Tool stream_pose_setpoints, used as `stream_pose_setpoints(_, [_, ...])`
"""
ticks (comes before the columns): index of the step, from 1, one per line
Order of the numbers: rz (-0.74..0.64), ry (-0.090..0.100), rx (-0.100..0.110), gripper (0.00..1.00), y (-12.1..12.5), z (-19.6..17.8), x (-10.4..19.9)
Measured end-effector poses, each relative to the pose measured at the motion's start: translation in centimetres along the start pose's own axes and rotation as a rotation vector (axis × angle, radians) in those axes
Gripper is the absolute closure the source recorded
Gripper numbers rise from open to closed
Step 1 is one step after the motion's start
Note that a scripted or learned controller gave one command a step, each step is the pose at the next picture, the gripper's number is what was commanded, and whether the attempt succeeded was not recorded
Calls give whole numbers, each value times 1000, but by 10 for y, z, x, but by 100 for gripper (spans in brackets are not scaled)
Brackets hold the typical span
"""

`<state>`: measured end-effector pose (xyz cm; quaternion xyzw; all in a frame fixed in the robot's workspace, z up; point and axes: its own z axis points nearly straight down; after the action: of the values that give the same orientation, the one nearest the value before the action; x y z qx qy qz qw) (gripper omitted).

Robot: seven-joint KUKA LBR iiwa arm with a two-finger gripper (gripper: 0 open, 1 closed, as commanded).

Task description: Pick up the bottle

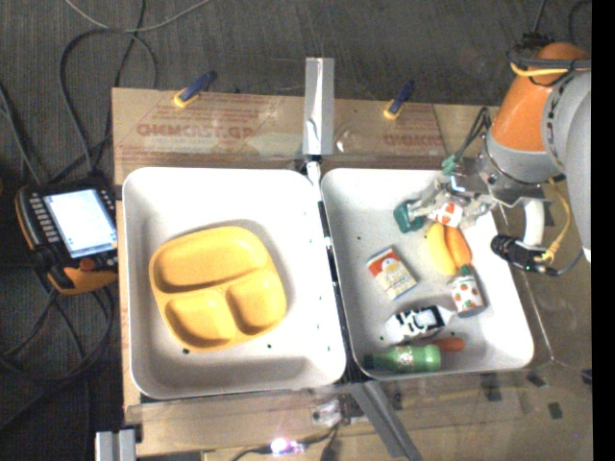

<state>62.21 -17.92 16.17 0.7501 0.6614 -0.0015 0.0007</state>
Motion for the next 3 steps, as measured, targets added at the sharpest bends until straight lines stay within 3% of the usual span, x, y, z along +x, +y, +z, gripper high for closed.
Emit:
stream_pose_setpoints(1, [-2,-4,2,100,0,-9,0])
stream_pose_setpoints(2, [-1,-6,3,0,0,-9,0])
stream_pose_setpoints(3, [-20,-2,-10,0,22,72,43])
